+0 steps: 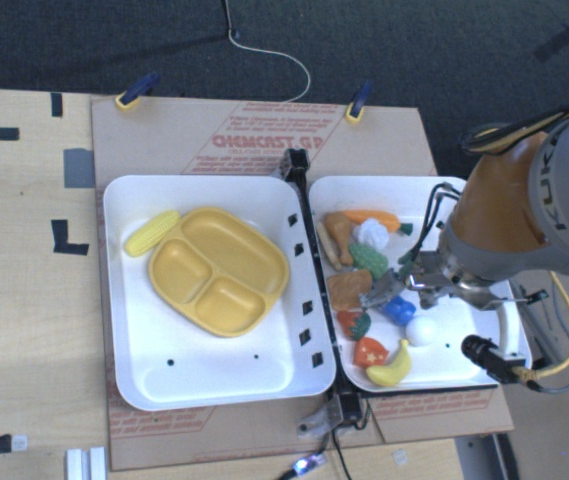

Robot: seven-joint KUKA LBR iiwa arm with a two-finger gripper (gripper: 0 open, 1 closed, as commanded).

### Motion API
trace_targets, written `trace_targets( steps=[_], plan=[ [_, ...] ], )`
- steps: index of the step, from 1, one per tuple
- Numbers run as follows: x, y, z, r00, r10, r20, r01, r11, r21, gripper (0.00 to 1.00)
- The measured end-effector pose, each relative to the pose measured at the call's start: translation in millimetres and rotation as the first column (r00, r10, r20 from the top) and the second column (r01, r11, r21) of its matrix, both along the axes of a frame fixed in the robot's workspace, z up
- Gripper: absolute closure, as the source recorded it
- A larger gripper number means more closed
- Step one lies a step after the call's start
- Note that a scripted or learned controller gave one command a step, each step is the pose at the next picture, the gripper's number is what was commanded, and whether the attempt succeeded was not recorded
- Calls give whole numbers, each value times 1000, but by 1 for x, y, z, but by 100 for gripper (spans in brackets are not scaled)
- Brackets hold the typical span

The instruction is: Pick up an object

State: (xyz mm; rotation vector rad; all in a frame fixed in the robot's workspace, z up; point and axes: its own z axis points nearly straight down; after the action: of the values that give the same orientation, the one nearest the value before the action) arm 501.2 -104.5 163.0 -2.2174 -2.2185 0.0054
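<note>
The gripper (392,286) hovered low over the right bin (444,368) toys; jaw state unclear. Next it needed to grip one.

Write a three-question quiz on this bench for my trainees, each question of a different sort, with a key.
1. True or false: the yellow divided tray lies in the left bin.
2. Which lies beside the tray's upper left corner? A) toy corn cob B) spoon C) cup
3. Fill in: the gripper is over the ___ bin, among toy foods such as the toy banana and toy carrot.

Key: 1 true; 2 A; 3 right.
</note>
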Motion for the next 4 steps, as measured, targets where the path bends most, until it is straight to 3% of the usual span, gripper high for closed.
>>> trace_targets(
  steps=[2, 3, 4],
  plan=[
    [-6, -6, -80, 1000, 1, 2, -1, 1000, -1, 0],
    [-6, -6, -69, 1000, 0, 3, 0, 1000, -2, 100],
    [0, 2, -13, 1000, 2, 6, -2, 1000, -1, 100]
  ],
)
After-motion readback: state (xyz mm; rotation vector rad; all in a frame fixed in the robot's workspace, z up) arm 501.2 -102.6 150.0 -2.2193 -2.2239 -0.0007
